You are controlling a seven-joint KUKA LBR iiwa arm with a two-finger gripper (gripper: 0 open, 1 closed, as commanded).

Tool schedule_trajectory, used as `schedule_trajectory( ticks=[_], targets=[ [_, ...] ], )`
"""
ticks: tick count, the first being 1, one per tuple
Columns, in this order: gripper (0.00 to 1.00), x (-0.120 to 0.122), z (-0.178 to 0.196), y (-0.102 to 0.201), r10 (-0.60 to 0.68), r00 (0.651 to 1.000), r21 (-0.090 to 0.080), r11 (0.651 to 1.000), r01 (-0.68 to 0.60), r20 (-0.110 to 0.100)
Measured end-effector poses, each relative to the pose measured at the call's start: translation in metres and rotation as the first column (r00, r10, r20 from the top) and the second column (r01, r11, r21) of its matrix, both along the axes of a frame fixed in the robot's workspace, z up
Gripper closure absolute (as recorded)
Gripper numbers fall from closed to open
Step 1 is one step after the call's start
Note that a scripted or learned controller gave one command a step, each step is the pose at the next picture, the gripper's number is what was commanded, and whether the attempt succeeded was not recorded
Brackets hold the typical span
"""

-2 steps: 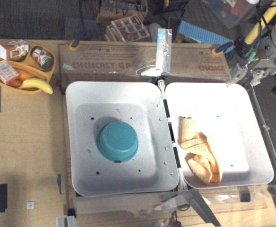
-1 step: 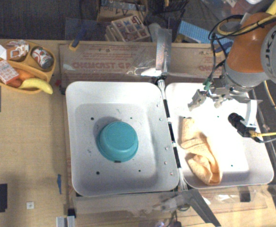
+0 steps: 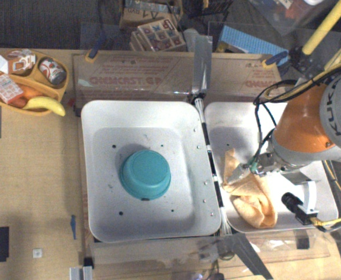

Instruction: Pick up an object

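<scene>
The camera looks down on a wooden worktop (image 3: 30, 185) that carries two shallow white bins side by side, so that loose things cannot slide off.

The left bin (image 3: 94, 116) holds one thing, a teal bowl (image 3: 146, 174). It sits upside down near the middle of the bin floor, well apart from every wall. With the rim down and only a smooth dome showing, it probably gives a two-finger grasp little to catch.

The right bin (image 3: 240, 114) holds a crumpled yellow-orange cloth (image 3: 253, 202). It is bunched against the bin's left wall and runs toward the near edge. Its folds and raised ridges make it the softer, easier target.

The arm (image 3: 302, 130) reaches in from the right and bends down over the right bin. Its gripper (image 3: 244, 175) is low and touches the upper part of the cloth, pointing left and toward the near side. That pose suits pinching a fold rather than scooping from below. The wrist hides the tips, so it cannot be told whether the gripper is open or closed, or whether any cloth is caught in it. The cloth rests on the bin floor and is not lifted.

At the far left of the worktop, well apart from both bins, a yellow dish (image 3: 0, 91) holds snacks and a banana (image 3: 45, 104). It is out of the arm's working area. A strip of cardboard (image 3: 135, 74) lies just beyond the bins' far edges.
</scene>
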State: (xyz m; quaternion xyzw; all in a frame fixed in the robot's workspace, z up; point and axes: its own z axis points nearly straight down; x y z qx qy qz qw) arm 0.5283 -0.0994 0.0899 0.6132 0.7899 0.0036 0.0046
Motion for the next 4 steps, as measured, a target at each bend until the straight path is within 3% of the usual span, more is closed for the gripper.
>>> schedule_trajectory(
  ticks=[1,2,3,4],
  targets=[
    [1.00,0.001,0.011,0.000,-0.003,1.000,0.001,1.000,0.003,0.005],
    [0.00,0.001,0.011,0.000,-0.002,1.000,0.001,1.000,0.002,0.005],
    [0.00,0.020,0.000,-0.001,0.096,0.995,-0.002,0.995,-0.096,0.000],
    [1.00,0.021,0.011,-0.001,0.095,0.995,-0.003,0.995,-0.095,0.006]
  ],
)
